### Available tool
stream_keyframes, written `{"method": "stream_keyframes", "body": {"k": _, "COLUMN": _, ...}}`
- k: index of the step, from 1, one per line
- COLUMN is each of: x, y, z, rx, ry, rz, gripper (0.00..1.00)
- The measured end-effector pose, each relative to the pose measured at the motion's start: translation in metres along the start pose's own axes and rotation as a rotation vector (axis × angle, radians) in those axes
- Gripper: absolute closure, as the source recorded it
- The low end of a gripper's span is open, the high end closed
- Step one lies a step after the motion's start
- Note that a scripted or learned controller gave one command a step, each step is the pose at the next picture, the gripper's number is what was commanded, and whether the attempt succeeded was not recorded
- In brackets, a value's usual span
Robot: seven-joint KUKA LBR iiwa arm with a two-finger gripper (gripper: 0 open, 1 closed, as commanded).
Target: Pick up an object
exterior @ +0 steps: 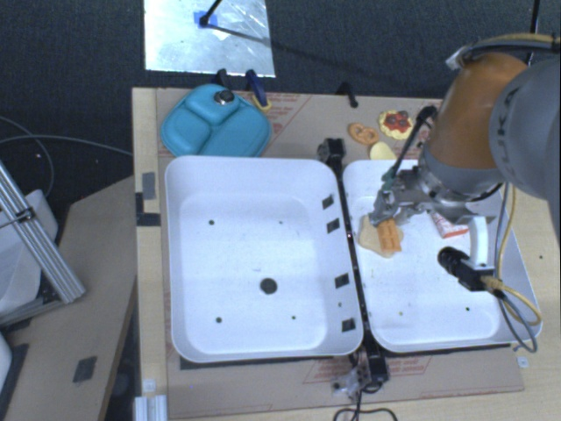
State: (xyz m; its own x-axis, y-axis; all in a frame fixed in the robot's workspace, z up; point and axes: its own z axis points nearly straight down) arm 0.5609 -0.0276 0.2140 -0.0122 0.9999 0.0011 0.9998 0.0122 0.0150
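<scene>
Fingers (386, 210) of mine hang low over the left part of the right bin (438, 327), pointing down toward a tan, wedge-shaped object (384, 238) that lies on the bin floor close to the divider between the two bins. Whether they are parted or pressed together I cannot tell; the metal tips blur into one grey cluster just above the wedge, and I cannot say whether they touch it. Nothing shows clearly between them.

Behind my wrist, my grey arm and its orange band (478, 112) cover the bin's far right corner. A small white and red packet (449, 227) peeks out just beside my wrist, to the right of the wedge. A black fitting (460, 267) with a yellow cable (517, 296) hangs off my arm over the right side of the bin.

The left bin (188, 191) shows a dark round spot (268, 286) on its floor. Past the bins, on the table (307, 117), sit a blue lidded container (216, 123), a small orange piece (362, 133), a red and yellow toy (395, 123) and a pale yellow lump (382, 152) touching the right bin's far rim. A shiny sheet (208, 23) lies on the dark floor beyond.
</scene>
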Motion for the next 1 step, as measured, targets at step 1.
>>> {"method": "stream_keyframes", "body": {"k": 1, "x": 0.0681, "y": -0.0242, "z": -0.0727, "rx": 0.005, "ry": 0.003, "rz": 0.000, "gripper": 1.00}}
